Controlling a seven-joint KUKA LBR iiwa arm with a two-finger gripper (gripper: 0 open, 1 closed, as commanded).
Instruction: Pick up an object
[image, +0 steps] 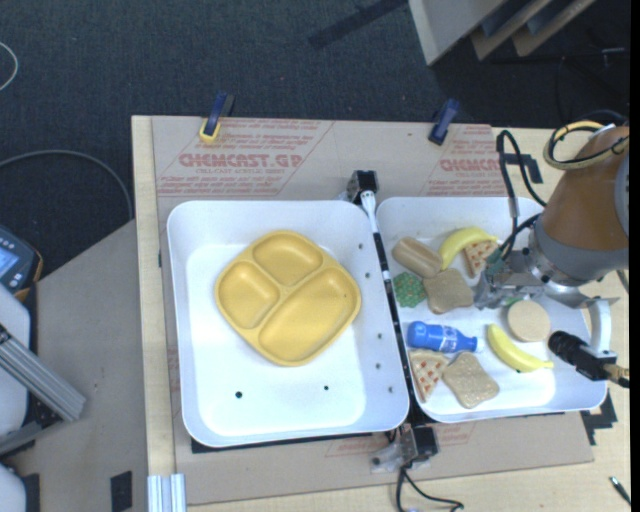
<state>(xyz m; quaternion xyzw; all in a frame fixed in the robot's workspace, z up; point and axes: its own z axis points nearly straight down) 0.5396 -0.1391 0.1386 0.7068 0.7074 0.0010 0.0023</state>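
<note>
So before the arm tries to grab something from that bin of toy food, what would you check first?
1. Tool over the right bin: ok, it sits low among the food.
2. Target under it: cannot tell; bread slice, pizza slice and round biscuit all crowd it.
3. Anything held: cannot tell.
4. Room to close: not ok, items lie close together.
5. Blue bottle and lower banana apart from the tool: ok.
6. Yellow tray in the left bin: ok, well away.

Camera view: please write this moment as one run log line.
gripper: low in right bin, among food | blue bottle: lying, untouched | yellow tray: left bin
</note>
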